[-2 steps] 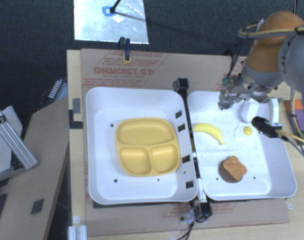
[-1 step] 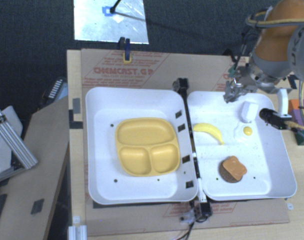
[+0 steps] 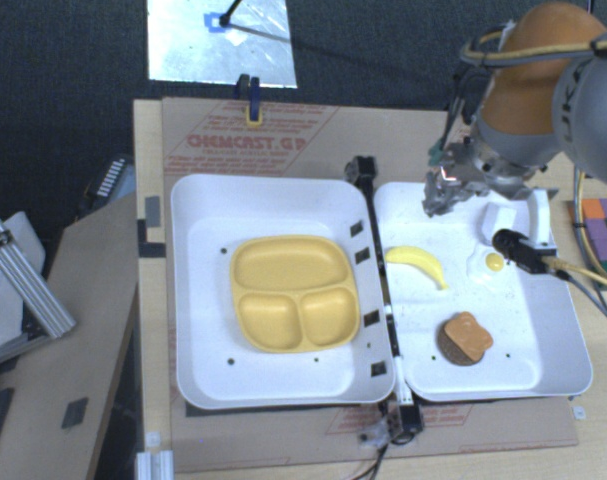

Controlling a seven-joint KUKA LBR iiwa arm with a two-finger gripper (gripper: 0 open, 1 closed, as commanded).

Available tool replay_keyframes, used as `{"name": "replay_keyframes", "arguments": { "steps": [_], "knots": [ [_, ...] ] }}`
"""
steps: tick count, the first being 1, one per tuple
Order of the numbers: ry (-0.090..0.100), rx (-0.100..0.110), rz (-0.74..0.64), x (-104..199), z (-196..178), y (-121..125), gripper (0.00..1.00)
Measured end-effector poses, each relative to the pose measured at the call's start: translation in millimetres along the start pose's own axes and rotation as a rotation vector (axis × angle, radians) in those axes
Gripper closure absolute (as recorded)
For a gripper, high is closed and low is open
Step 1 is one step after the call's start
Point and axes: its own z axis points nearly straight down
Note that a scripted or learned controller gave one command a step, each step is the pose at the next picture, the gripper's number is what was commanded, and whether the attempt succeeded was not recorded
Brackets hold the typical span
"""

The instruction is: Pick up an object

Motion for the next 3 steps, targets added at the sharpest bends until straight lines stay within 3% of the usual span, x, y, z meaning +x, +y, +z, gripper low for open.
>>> {"name": "replay_keyframes", "arguments": {
  "steps": [3],
  "knots": [
    [0.0,0.003,-0.001,134.2,-7.5,-79.6,1.0]
  ]
}}
